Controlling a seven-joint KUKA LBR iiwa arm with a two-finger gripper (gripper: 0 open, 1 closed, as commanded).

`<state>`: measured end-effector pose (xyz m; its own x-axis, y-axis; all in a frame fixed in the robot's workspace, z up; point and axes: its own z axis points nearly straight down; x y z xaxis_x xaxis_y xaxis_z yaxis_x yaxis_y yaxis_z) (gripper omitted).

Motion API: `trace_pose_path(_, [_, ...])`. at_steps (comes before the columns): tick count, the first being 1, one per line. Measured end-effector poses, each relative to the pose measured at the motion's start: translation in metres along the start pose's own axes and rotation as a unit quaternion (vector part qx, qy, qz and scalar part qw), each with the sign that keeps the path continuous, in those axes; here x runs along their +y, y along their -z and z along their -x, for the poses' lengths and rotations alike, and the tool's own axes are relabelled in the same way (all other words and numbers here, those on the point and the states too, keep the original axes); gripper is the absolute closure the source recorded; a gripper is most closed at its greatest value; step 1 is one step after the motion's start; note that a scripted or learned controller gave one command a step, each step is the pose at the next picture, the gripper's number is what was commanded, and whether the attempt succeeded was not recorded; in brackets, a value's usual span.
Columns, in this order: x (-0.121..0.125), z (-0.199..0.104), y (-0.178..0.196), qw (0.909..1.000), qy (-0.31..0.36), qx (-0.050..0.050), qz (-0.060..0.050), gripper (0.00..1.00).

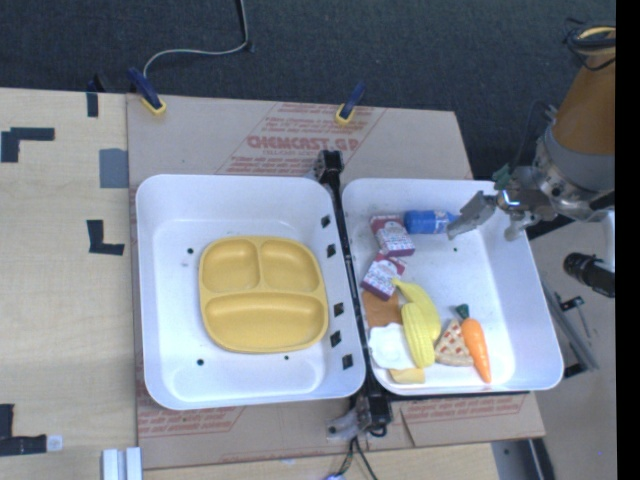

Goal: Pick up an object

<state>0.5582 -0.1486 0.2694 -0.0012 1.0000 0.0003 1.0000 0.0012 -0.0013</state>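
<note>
The right bin (520, 268) holds a heap of toy food. A blue bottle (425, 221) lies at the back beside a maroon-and-white carton (393, 236), and a second carton (382, 278) lies just in front. A yellow corn cob (420, 320), a pizza slice (452, 346) and an orange carrot (476, 348) lie towards the front. My gripper (486, 228) hangs over the bin's back right part, just right of the blue bottle. It is open, its fingers spread, with nothing between them.
The left bin (165, 268) holds a yellow divided plate (265, 293). A black clip row (338, 268) marks the join between the bins. A white piece (388, 346) and a brown piece (378, 310) lie by the right bin's left wall.
</note>
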Motion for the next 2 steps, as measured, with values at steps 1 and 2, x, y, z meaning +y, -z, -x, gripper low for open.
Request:
trace_pose_path(1, [0.032, 0.025, -0.11, 1.0, -0.001, 0.0, -0.001, 0.0])
trace_pose_path(2, [0.103, -0.034, -0.188, 0.9998, -0.004, 0.002, -0.019, 0.0])
